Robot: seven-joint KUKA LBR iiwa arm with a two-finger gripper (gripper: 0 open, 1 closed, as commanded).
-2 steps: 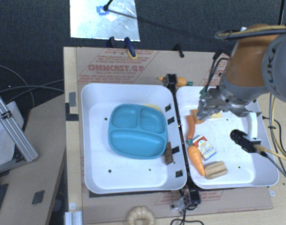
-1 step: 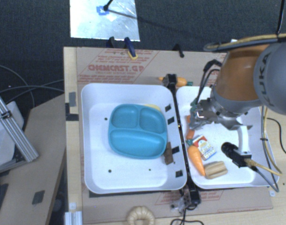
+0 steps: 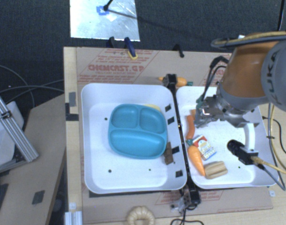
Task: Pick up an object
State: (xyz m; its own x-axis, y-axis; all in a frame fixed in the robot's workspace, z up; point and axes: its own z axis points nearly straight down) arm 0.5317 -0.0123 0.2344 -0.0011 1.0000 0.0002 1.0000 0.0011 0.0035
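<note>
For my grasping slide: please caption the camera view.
KUKA arm lowers its hand into the right bin above carrots; blue divided plate sits in the left bin.

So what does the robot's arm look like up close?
The arm is big and rounded, with a wide orange band and grey casing bearing dark letters. Thin dark cables loop beside it, and the wrist end is shiny metal.
</note>
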